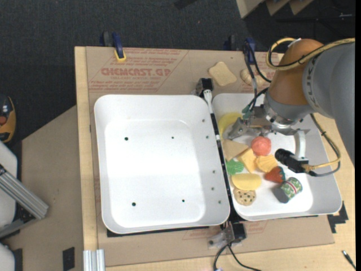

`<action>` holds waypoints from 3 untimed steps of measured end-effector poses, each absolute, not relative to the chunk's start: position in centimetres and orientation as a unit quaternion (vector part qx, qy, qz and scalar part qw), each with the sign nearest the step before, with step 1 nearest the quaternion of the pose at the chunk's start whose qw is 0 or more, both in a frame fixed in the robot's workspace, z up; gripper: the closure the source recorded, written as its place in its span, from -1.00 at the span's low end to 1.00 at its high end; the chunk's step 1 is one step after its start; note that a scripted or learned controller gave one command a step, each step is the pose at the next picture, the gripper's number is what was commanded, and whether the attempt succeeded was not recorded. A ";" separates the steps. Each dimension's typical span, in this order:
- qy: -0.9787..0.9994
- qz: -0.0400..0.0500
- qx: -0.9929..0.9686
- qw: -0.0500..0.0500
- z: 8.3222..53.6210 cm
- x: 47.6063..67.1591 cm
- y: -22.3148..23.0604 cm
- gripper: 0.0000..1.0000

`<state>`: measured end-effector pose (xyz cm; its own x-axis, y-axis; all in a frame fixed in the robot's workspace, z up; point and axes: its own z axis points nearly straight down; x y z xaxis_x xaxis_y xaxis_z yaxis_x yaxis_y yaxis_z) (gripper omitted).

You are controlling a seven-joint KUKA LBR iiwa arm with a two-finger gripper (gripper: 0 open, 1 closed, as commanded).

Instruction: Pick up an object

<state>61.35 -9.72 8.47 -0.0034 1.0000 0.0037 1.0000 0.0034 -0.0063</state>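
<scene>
Two shallow white bins sit side by side on a cardboard-covered bench. The right bin (324,199), at centre right of the frame, holds a crowded cluster of small toy foods: a red ball-like piece (260,145), a yellow lemon-shaped piece (246,181), a green piece (235,166), a chocolate-chip cookie (244,196), a small striped can (289,188) and a pale yellow piece (229,121) by the bin's upper left wall. The gripper (243,127) hangs low over the upper part of this pile, beside the pale yellow piece; whether its fingers are spread or pressed together cannot be told. The left bin (113,123) offers broad open floor.
</scene>
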 end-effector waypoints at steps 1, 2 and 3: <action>-0.707 0.000 -0.707 -0.001 9.6 61.6 -10.1 1.00; -0.710 -0.008 -0.704 -0.008 26.7 64.9 -2.9 1.00; -0.710 -0.009 -0.704 -0.007 41.5 66.9 3.4 1.00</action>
<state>66.85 3.43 41.45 -0.0089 1.0000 0.0021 0.9997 0.0089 0.0226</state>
